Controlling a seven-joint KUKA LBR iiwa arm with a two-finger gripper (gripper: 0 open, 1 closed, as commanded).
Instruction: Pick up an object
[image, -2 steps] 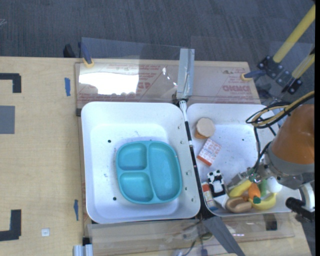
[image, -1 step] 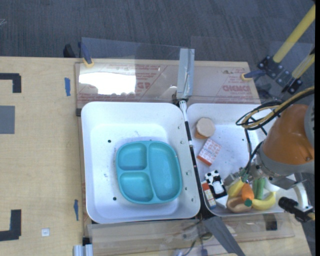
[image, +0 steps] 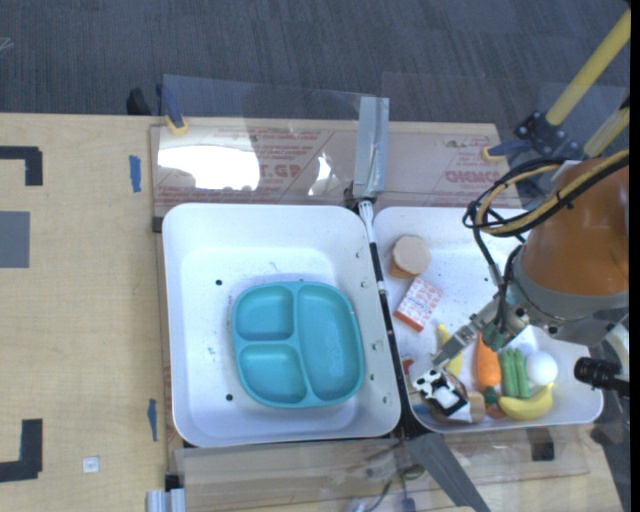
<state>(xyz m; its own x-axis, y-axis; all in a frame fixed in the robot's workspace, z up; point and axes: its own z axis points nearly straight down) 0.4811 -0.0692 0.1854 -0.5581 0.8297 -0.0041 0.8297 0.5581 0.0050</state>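
Toys lie heaped in the right bin (image: 440, 235) at its near right corner: carrot (image: 487, 366), green vegetable (image: 514, 372), banana (image: 527, 405), white egg (image: 541, 369), black-and-white cow figure (image: 440, 392). Largest item: teal 3-compartment plate (image: 297, 343), flat in the left bin (image: 190, 300), well apart from the heap. Arm (image: 580, 240) reaches in from the right. Gripper (image: 470, 338) hangs just left of the carrot; finger state cannot be told. Round bun (image: 409, 255) and red-and-white card (image: 419, 302) lie farther back.
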